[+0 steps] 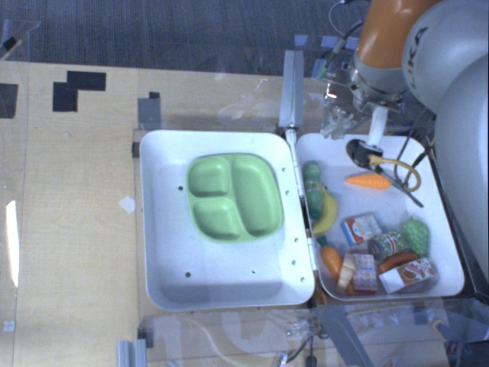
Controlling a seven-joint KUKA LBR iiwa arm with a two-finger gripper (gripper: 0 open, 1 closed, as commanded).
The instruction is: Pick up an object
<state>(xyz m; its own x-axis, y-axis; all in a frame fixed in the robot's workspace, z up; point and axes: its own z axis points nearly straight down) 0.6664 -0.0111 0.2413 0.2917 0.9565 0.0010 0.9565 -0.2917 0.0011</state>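
The table [69,228] is pale wood, with black marks [78,89] far on the left. The left bin [164,281] sits on it, white and shallow. A green plate [233,197] with three parts lies in the middle of that bin.

The right bin [452,280] is just beside it, and all the small things I could pick up are in there. A dark green thing [312,173] lies by its left wall. A banana [328,214] touches it on the near side. Nearer still is a round orange thing [331,260].

My end effector [337,123] hangs over the far left corner of the right bin. I see nothing in it. I cannot tell if it is spread or pressed together.

A carrot [369,180] lies alone near the back of the bin, apart from the pile. A small carton [361,228] lies in the middle, with a box [359,272] in front of it. A can [388,244] is just beside the carton. A red sausage [397,261] and a white box [409,276] lie in the near right corner. A bumpy green thing [417,235] is just behind them.

My arm [447,44] comes in from the right.
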